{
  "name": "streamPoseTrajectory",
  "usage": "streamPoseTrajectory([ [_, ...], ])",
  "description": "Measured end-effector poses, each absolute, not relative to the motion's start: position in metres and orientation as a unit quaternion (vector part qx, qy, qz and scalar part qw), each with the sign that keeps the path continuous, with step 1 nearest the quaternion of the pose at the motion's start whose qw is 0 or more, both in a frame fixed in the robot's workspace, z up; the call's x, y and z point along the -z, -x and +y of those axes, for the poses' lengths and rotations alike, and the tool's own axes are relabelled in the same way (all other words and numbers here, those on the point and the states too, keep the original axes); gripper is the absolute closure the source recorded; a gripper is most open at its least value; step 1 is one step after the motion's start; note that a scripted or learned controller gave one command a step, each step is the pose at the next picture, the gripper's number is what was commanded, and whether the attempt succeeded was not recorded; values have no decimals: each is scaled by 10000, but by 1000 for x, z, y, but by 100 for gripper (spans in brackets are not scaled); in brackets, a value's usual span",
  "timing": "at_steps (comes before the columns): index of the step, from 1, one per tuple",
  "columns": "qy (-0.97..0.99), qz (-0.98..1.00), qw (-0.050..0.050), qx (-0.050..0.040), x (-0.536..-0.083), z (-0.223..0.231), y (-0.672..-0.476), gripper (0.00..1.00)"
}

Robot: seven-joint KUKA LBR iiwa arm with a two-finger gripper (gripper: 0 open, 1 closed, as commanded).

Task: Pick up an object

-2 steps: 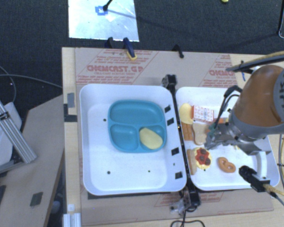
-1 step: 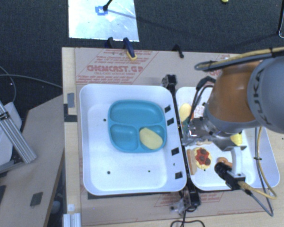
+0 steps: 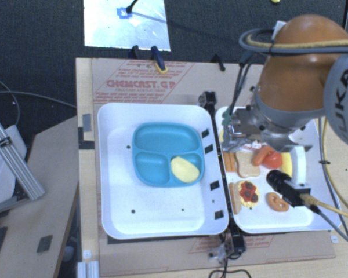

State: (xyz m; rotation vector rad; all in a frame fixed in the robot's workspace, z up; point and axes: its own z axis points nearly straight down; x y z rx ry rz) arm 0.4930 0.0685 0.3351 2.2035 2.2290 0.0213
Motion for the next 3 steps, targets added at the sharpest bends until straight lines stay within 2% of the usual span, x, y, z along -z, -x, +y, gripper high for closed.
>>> streamPoseTrajectory([
  [1, -7036, 7105, 16, -40, -392, 110, -488, 0],
  [3, -7034, 7108, 13, -55, -540, 238, -492, 0],
])
